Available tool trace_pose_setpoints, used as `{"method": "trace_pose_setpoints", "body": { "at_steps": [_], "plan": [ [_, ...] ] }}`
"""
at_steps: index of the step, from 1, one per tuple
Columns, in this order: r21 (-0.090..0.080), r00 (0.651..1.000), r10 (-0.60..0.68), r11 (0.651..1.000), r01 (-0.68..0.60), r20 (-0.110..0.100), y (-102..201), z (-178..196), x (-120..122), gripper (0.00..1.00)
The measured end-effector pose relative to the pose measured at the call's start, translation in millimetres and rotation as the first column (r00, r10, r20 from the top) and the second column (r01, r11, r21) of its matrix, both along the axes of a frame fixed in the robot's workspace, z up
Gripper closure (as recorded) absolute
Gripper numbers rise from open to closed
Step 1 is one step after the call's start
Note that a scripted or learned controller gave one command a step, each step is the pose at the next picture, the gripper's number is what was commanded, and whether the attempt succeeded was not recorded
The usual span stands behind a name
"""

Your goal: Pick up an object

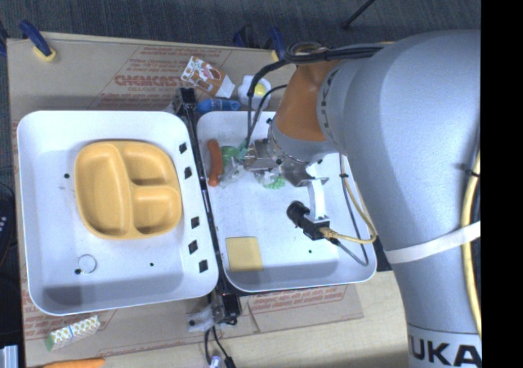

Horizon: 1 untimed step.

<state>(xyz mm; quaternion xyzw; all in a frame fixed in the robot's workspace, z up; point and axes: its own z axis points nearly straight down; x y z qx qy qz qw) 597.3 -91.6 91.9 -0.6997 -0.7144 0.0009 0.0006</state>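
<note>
I am reaching in over the right bin (pixel 351 264), with my gripper (pixel 252 159) low in its upper left corner, close to the divider between the two bins. From this slanted view my wrist hides most of the tool, so I cannot tell how it stands or whether it has anything. The nearest candidates lie right there: an orange carrot-like toy (pixel 214 161) lengthwise beside the bin's left wall, and some green leafy pieces (pixel 273 181) just beside and partly under my wrist. The carrot looks like small moulded plastic, so I judge it light, stiff and rather smooth; its rounded body could roll or squirt out sideways, and I would take it across the middle of its length, not at the tapering end. The green pieces look thin and light, harder to pinch off a flat floor. A flat tan square (pixel 243 253) lies near the bin's front edge, well apart from me; it looks like a low slab with little to grip except its edges. The yellow divided tray (pixel 127 188) in the left bin (pixel 41 276) is wide and shallow, probably too broad except at the rim.
</note>
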Motion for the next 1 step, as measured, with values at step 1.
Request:
{"method": "trace_pose_setpoints", "body": {
  "at_steps": [1],
  "plan": [
    [0.000,1.000,0.000,1.000,0.000,0.000,0.0,0.0,0.0,0.00]
  ]
}}
